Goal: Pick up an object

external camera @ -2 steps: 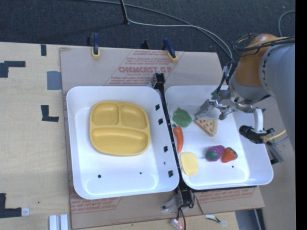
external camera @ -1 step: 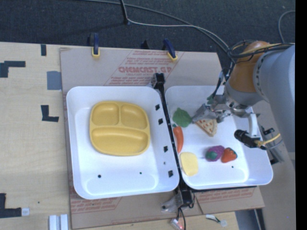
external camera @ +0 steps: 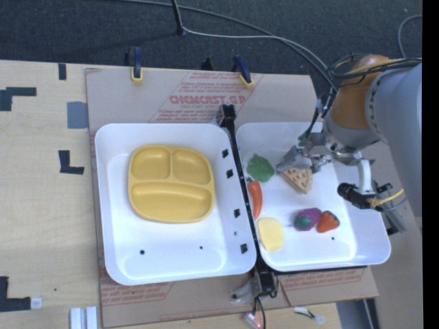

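Clearly the nearest candidate is the pizza slice (external camera: 298,179), a small tan wedge with red spots lying flat on the floor of the right bin (external camera: 370,252), directly under the gripper (external camera: 302,157). It looks like a toy food piece, so I judge it light and stiff, probably hard plastic with a smooth, somewhat slippery skin and little risk of breaking. Being a thin wedge lying flat, it offers little height to pinch; the best hold would be across its two slanted edges near the wider crust end, with the fingers pressed down close to the bin floor.

The gripper hangs just above the slice, its dark fingers spread into a moderate gap, one reaching toward the green piece (external camera: 260,166) on its far side from the arm, the other nearer the wrist. Nothing sits between the fingers. The grey arm (external camera: 391,115) comes in over the bin's outer rim, the orange band (external camera: 350,101) above the wrist, with the tool pointing down and tilted toward the divider between the bins.

Beyond the gripper toward the divider lie the green piece and an orange carrot (external camera: 255,197); nearer the front edge rest a yellow piece (external camera: 270,234), a purple piece (external camera: 307,218) and a red strawberry (external camera: 328,221), the last two touching. Past the divider, the left bin (external camera: 113,252) holds a yellow divided plate (external camera: 170,183).
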Controlling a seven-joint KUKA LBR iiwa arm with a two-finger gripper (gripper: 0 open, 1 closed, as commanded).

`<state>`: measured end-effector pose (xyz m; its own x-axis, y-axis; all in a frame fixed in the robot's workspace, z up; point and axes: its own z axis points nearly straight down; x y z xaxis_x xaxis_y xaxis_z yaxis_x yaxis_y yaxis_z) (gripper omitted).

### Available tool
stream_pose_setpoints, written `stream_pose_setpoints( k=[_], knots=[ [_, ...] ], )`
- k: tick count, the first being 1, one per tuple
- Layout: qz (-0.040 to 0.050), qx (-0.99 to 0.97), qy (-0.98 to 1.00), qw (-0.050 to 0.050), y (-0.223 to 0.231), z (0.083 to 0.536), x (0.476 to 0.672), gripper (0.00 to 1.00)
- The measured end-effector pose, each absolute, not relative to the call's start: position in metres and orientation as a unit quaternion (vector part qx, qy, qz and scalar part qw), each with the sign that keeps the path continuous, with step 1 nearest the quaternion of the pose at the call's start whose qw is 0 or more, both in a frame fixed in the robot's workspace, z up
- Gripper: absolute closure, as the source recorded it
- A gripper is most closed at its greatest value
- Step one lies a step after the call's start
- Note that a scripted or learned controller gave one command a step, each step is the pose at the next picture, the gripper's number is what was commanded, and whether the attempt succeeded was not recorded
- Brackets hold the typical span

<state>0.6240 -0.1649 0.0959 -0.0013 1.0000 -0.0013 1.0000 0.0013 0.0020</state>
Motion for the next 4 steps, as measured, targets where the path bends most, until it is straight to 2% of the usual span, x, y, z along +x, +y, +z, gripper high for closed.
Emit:
stream_pose_setpoints(
  k=[3, 4],
  knots=[
    [0.0013, 0.707, 0.707, 0.002, -0.181, 0.27, 0.62, 1.0],
    [0.0002, 0.706, 0.708, 0.0, -0.127, 0.273, 0.618, 1.0]
  ],
)
